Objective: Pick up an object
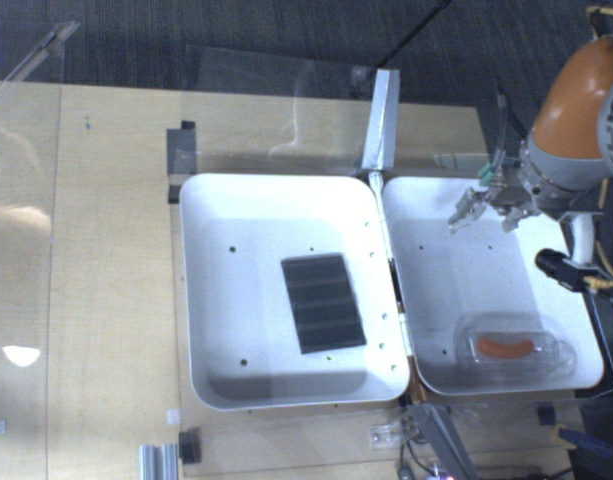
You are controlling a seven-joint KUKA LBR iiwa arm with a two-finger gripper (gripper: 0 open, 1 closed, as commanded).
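Note:
A black ribbed rectangular pad lies flat in the middle of the left bin. Near the front of the right bin rests a clear plastic packet with an orange-red piece inside. My gripper hangs over the far part of the right bin, well back from the packet. Its fingers are spread open with nothing between them.
A metal upright post stands behind the seam between the two bins. A clear sheet covers the wooden bench to the left. The arm's orange band sits above the right bin's far right corner.

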